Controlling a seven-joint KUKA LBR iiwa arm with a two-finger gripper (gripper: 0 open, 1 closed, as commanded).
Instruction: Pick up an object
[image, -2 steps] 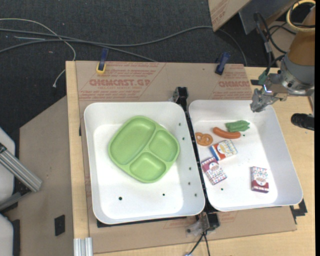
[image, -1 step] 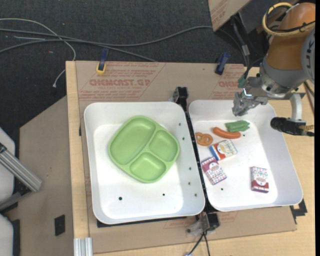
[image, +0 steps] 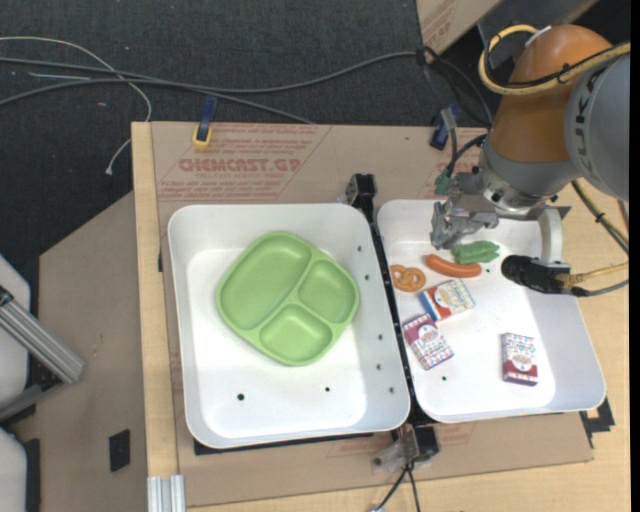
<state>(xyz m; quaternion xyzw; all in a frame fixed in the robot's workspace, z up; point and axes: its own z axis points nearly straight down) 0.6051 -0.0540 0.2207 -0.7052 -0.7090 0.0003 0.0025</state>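
Gripper (image: 452, 238), fingers' state can't tell, hangs just above the toy hot dog (image: 452, 266) at the right bin's (image: 575, 385) back; prob. light, stiff, slick plastic, so pinch across its middle.

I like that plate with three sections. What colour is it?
Light green. The divided plate shows best in the camera view, lying in the left bin.

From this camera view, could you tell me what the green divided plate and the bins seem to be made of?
The green divided plate looks like moulded plastic with a matte finish: uniform colour, soft rounded compartment ridges, no glare. The left bin and the right bin look like thin white plastic, smooth with rolled rims, though that is less certain.
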